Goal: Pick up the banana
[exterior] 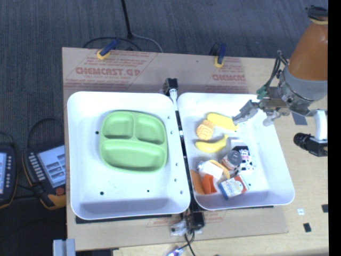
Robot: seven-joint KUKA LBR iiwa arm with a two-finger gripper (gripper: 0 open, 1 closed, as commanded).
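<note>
My two-finger gripper (241, 114), fingers spread and holding nothing, hangs just beside the curved yellow plastic banana (211, 145) in the right-hand shallow white bin (272, 153), so I should centre over its middle before closing.

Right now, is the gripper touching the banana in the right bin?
Cannot tell. In the camera view the gripper hangs right by the upper yellow piece, while the banana lies lower with white bin floor between; the slanted view hides the gripper's height.

arm (311, 47) cut off at right edge, pincer (242, 114) fingers' spread unclear
</note>
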